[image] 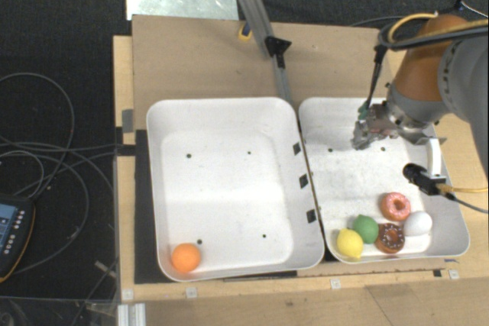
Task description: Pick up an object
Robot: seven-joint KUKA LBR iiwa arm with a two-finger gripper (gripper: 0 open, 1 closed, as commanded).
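The claw (365,135) hangs over the far part of the right bin (336,164), with nothing visible in it. Nearer the camera than the claw, at that bin's near end, lie a pink doughnut (396,204), a brown doughnut (390,238), a white egg (418,224), a green ball (366,228) and a lemon (350,243). Well to the claw's left, an orange (186,257) sits in the left bin's (221,118) near corner on the table (199,57).

Orange ball (186,257), yellow lemon (349,243), green fruit (366,228), pink donut (395,205) (sprinkled), brown donut (390,238), white egg (418,224).
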